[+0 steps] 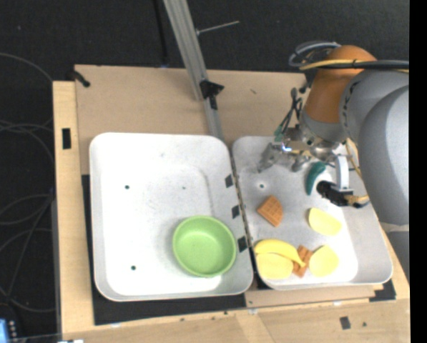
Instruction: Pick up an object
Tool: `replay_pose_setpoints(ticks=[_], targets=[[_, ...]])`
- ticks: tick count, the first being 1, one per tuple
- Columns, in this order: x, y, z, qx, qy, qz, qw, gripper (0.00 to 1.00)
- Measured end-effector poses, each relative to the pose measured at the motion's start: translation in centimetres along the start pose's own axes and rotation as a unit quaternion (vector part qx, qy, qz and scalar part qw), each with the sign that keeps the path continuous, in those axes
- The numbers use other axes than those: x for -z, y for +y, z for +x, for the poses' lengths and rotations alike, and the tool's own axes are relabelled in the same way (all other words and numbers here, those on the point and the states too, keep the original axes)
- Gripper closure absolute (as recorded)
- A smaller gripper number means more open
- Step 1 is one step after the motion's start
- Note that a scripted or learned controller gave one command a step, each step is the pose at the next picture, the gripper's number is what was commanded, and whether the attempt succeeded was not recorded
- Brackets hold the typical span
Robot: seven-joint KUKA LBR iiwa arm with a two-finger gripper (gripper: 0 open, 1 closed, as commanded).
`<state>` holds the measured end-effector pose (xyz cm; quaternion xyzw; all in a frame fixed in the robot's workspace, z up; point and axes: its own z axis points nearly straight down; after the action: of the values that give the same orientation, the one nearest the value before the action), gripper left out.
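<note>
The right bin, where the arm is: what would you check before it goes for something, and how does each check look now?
1. Things to pick in the right bin: ok. A waffle, yellow pieces and an orange bit lie there.
2. Gripper above that bin: ok, it sits over the far end.
3. Gripper holding anything: cannot tell.
4. Target standing apart: ok for the waffle, bare floor around it; not ok for the orange bit, wedged among yellow pieces.
5. Bowl out of the way: ok, it sits in the left bin.
</note>
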<state>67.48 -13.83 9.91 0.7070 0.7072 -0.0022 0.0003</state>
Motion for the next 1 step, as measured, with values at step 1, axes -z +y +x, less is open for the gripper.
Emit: replay_pose_setpoints(ticks=[1], targets=[[1.43,0.18,-0.08,0.000,-0.001,-0.003,1.0000,1.00]])
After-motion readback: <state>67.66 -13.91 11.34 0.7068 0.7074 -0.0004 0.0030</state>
